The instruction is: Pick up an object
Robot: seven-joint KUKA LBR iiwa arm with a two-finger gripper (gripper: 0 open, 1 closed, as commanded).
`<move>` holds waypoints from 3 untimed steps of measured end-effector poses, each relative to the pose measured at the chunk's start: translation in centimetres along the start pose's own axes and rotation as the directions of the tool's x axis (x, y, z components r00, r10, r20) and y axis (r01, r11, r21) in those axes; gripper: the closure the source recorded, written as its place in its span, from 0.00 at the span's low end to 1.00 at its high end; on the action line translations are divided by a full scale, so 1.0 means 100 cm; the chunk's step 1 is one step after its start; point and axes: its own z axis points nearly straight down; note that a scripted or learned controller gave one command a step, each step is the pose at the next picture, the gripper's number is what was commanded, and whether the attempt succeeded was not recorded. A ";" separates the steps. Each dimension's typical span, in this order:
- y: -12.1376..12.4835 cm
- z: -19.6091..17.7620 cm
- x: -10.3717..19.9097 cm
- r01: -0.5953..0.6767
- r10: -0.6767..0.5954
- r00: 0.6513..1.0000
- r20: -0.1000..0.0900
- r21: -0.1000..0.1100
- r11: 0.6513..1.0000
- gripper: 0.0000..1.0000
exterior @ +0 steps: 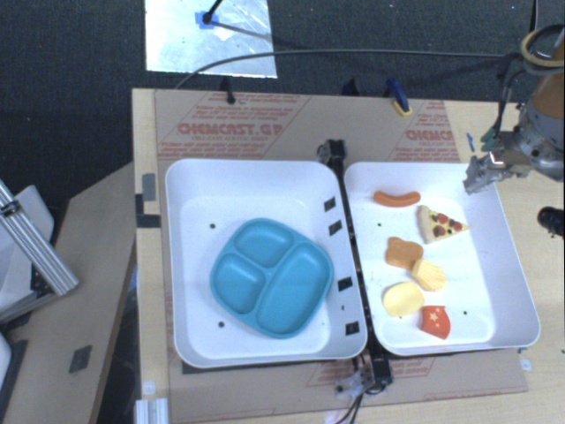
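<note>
orange sausage lying roughly left-right, right bin

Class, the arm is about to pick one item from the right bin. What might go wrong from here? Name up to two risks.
1. The toast piece, ridged chip and yellow round piece lie crowded together, so the hand may nudge a neighbour.
2. The hand hangs at the right bin's far rim and may clip it when descending.

The arm enters from the right, wrist angled downward and leftward. The gripper hangs low (finger state indistinct), holding nothing visible.
</note>
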 end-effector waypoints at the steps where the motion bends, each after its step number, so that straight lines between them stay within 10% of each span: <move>1: -0.003 0.000 0.060 0.005 -0.005 1.000 -0.003 0.005 1.000 1.00; 3: 0.009 0.008 0.166 0.006 -0.006 1.000 -0.004 0.004 1.000 1.00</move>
